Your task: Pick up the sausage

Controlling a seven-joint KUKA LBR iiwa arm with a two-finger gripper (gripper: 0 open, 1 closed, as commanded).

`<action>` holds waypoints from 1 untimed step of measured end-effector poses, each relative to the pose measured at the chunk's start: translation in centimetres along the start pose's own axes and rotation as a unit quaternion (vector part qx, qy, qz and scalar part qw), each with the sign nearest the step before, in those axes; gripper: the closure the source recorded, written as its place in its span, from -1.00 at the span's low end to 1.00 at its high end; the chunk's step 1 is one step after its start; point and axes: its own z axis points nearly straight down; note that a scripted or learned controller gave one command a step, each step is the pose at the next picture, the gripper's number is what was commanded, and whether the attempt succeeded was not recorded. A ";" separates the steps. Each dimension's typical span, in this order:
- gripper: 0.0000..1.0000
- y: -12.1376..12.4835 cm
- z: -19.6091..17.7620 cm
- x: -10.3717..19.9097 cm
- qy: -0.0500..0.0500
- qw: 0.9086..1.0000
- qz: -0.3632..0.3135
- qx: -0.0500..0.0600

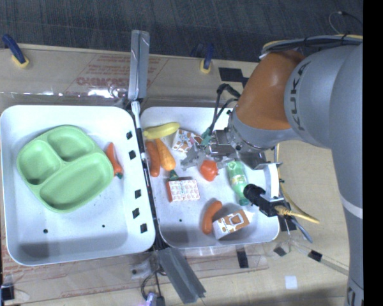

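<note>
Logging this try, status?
Hand over right bin, by tomato. Sausage lies against carton, apart from hand. Nothing on top.

We took this for a robotics lab, not a kitchen. A grey industrial arm [319,94] with an orange band reached over a counter [309,177] covered in brown card [83,69], and blue clamps [16,51] gripped the card at the counter's far edge. One white bin [6,190] sat beside another [191,116], with a metal bar [139,56] between them. The food in them looked like plastic toys, a banana [161,131] among them, along with a green divided plate [65,166]. Thin cables [345,19] looped beyond the counter's far right corner, over dark carpet [179,11].
</note>
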 end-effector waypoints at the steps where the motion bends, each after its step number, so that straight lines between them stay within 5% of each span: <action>1: -1.00 -5.0 11.3 -2.2 0.000 1.000 0.016 -0.001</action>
